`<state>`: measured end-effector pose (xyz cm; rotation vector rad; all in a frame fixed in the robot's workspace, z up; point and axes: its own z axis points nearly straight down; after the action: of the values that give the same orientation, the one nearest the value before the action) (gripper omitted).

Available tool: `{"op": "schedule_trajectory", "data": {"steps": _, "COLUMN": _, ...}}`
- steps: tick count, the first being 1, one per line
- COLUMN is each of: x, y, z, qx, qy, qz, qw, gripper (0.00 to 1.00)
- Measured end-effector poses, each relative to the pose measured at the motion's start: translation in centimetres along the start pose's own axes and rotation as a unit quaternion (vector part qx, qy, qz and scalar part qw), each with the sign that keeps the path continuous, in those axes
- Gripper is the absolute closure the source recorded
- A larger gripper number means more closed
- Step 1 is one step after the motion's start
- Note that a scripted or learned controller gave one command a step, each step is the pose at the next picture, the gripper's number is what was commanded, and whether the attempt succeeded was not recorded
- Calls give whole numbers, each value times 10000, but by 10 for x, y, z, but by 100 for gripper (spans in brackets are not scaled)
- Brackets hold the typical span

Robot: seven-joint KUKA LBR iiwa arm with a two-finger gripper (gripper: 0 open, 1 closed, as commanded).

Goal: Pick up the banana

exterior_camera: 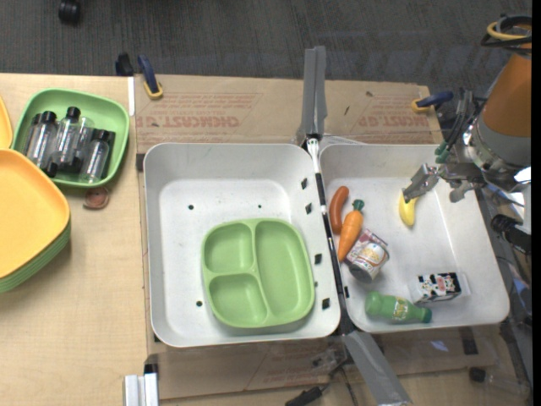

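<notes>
Hovering near the right bin's [499,311] far right corner, the gripper [438,184] spreads its fingers open just above the banana [407,211], gripping nothing.

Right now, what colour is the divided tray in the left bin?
Light green tray, seen clearly in the camera view.

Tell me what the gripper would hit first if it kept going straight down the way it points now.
Most likely the banana: the gripper hangs just above its upper end, fingers aimed down into the right bin. Depth is unclear from this single slanted view, so it could land on the bin floor beside it.
</notes>
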<state>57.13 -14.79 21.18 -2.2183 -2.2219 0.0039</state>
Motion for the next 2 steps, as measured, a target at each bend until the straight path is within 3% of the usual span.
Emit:
{"op": "schedule_trajectory", "data": {"steps": 1, "x": -18, "y": -3, "z": 120, "qx": -12, "qy": 0, "qz": -483, "qw": 9988, "gripper": 0}}
{"op": "schedule_trajectory", "data": {"steps": 2, "x": -26, "y": 40, "z": 120, "qx": -24, "qy": -7, "qz": -1200, "qw": 9928, "gripper": 0}}
